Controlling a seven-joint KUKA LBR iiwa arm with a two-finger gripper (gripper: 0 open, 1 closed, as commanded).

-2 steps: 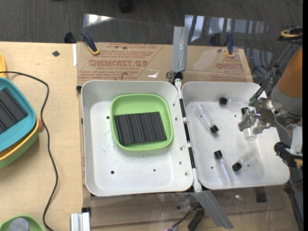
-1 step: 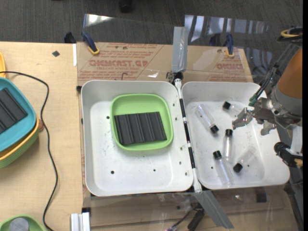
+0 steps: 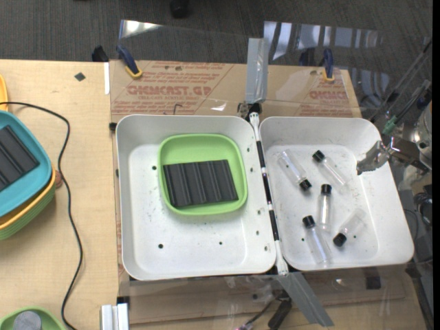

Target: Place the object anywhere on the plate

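Plate (image 3: 201, 151) in the left bin (image 3: 137, 239), ridged pad (image 3: 200, 183) on it, tubes (image 3: 323, 205) scattered in the right bin (image 3: 392, 249), my pincer (image 3: 377, 157) over that bin's right rim.

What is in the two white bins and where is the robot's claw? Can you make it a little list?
left bin: holds a green plate with a dark ridged mat lying on it
right bin: several clear tubes with black caps, scattered and lying flat
claw: at the right bin's far right edge, above the tubes
claw holding something: nothing seen between its tips
on the plate so far: just the mat, no tube
beside the bins: stacked teal and yellow trays at the left
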